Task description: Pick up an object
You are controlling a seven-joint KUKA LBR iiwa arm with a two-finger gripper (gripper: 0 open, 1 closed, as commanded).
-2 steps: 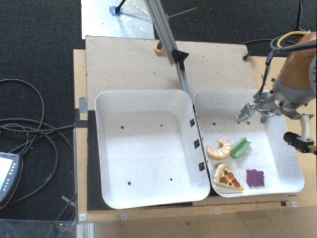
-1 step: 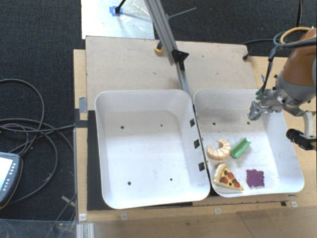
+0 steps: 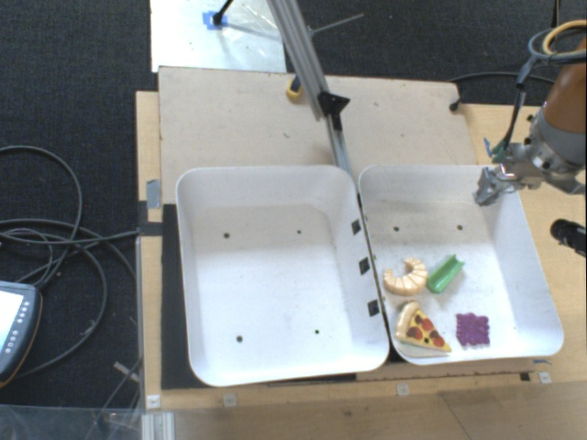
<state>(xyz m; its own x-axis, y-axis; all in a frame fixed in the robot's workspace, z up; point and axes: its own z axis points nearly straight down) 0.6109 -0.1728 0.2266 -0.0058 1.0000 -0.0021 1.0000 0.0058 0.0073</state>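
Dark carpet (image 3: 73,81) all round, pale wooden bench (image 3: 238,117) in the middle, loose black cables (image 3: 64,236) trailing at left. Gripper (image 3: 489,187) poised over the upper right rim of the right bin (image 3: 532,273), nothing seen between its fingers; how far apart, impossible to tell. Grouped low in that bin, well apart from the gripper: croissant (image 3: 405,277), green piece (image 3: 445,273) just beside it, pizza slice (image 3: 421,327), purple piece (image 3: 472,329). Left bin (image 3: 197,273) alongside, rims touching. Slanted metal pole (image 3: 303,44) crossing above.

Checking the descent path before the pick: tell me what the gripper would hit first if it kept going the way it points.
The gripper points down and left; it would likely meet the bare floor of the right bin, short of the croissant. Depth is unclear.
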